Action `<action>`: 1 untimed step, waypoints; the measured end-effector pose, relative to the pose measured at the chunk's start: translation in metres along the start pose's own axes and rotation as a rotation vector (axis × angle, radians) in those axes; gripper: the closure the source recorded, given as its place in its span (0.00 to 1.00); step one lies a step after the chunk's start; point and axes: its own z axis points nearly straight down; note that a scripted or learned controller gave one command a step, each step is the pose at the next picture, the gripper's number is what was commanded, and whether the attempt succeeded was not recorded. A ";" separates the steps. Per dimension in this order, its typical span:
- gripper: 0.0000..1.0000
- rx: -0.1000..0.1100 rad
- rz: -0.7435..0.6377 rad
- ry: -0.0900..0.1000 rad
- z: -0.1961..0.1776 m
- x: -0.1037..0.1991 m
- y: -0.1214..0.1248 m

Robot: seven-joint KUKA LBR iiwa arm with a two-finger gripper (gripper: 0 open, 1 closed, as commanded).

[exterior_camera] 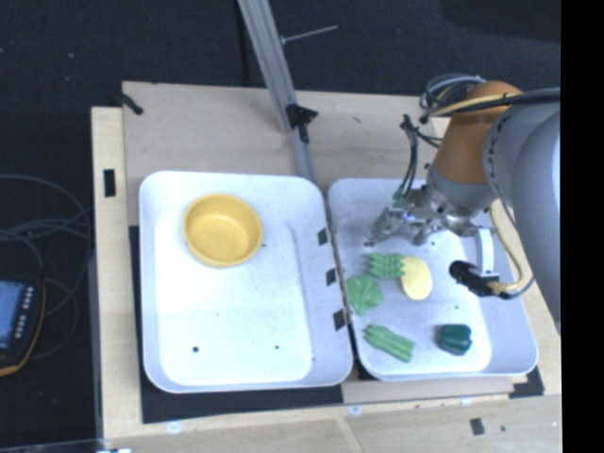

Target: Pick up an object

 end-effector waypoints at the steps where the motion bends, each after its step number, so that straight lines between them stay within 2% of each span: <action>1: 1.00 -0.003 0.001 0.000 -0.012 0.000 0.001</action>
